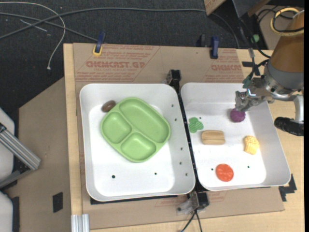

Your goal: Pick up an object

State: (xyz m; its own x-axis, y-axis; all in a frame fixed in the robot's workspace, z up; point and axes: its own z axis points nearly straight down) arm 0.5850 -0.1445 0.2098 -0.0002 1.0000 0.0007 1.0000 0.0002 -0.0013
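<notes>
The right bin (270,175) holds the candidates. Nearest the camera lies an orange-red round piece (224,172) close to the front rim. Behind it sit a tan loaf (213,137) in the middle and a yellow corn piece (250,144) towards the right wall, then a green leafy piece (195,124) by the left wall. Farthest back is a purple piece (237,115), and the hand (244,102) hangs directly over it, its tip touching or just above the top. Whether the hand is spread or clenched cannot be told from this slant, and nothing can be seen held between its tips.

The step in hand looks like the descent onto the purple piece. To do it well, the hand should be centred over the piece, not over its rear edge, since a small rounded thing will squirt sideways if pinched off-centre. It should go low enough to close around the widest part, then lift straight up. The other pieces lie well apart, so nothing crowds the approach.

In the left bin (96,178) a green tray (135,129) rests with a brown piece (108,106) at its far left corner. The desk (72,129) carries both bins.
</notes>
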